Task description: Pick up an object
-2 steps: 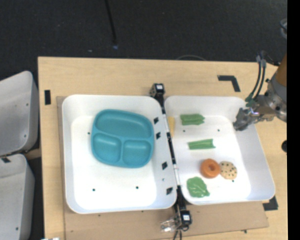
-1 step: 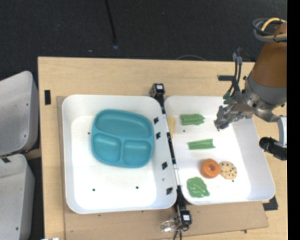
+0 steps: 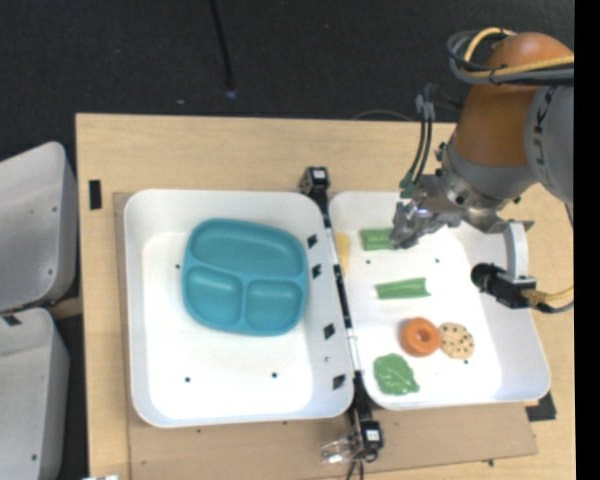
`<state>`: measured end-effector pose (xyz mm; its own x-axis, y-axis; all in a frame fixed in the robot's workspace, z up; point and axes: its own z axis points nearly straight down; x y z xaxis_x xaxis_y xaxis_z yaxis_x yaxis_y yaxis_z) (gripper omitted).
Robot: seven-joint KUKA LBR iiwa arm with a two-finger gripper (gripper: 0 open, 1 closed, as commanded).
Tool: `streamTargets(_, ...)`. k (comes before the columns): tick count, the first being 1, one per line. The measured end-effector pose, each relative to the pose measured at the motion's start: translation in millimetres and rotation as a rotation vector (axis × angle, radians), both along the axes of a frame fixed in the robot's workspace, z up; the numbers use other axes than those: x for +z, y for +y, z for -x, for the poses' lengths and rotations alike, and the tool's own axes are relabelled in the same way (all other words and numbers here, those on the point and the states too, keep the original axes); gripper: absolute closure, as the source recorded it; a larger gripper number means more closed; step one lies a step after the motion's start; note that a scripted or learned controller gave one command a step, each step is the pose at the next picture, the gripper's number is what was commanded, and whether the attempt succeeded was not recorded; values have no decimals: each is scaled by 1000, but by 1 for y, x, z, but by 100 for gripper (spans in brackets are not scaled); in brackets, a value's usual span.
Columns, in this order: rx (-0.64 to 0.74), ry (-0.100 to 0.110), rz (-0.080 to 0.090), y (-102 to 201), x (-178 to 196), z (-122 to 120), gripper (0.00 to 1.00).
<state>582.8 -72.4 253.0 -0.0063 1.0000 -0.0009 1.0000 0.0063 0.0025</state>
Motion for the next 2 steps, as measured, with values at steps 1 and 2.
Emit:
streamTargets(1,-1,3,-1,48,-8,-5,100)
streamTargets(2,0,1,-1,95,-9,-10,100)
